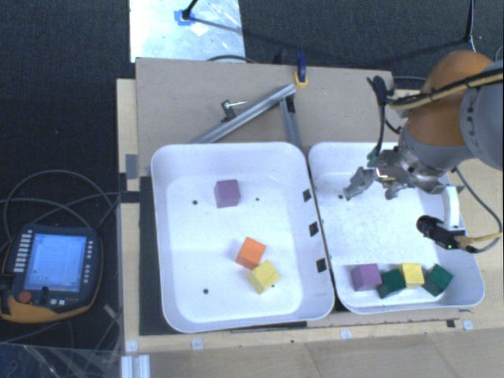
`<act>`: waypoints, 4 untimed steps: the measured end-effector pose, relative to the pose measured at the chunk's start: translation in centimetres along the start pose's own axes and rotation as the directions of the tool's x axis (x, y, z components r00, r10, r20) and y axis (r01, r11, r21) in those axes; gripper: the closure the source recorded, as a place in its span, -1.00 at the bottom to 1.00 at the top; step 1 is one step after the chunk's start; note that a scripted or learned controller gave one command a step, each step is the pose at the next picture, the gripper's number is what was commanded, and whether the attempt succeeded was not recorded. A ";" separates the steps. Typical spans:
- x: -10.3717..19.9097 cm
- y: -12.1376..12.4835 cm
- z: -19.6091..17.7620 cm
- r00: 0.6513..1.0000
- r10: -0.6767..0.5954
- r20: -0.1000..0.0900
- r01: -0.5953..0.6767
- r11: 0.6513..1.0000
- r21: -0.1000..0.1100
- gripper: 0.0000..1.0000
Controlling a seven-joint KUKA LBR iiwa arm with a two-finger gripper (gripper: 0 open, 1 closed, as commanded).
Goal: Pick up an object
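Hovering over the upper part of the right bin (339,235), the gripper (375,181) points toward that bin's left wall, and its two fingers stand apart with nothing between them. Behind it the grey arm (480,124) with its orange band (445,105) comes in across the bin's upper right corner. Along the right bin's near wall lies a row of small blocks, well apart from the gripper: a purple block (365,276) at the left end, a dark green block (390,282) touching it, a yellow block (413,273) next, and a second green block (438,278) closest to the bin's right corner. Beside the right bin, sharing its left wall line, sits the left bin (169,235), which holds three more blocks: a purple cube (227,193) in its upper half, and an orange cube (250,252) with a yellow cube (264,276) just beside it, lower down. Both bins rest on the tabletop (339,101). Farther out, beyond the left bin and off the tabletop, a control pendant (49,270) with a lit screen lies on the dark floor.
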State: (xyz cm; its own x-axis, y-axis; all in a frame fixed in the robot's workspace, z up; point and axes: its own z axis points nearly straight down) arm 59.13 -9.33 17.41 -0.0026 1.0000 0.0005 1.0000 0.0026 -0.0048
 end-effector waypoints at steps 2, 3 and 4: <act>0.4 0.1 2.9 1.000 -0.002 0.000 0.002 1.000 -0.008 1.00; 0.1 0.5 -1.6 1.000 -0.002 0.001 0.002 1.000 -0.011 1.00; 0.0 0.7 -5.1 1.000 -0.002 0.001 0.002 1.000 -0.011 1.00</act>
State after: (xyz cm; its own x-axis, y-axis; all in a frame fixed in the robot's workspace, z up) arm 59.82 -9.29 22.48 -0.0047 1.0000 -0.0007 1.0000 0.0047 0.0060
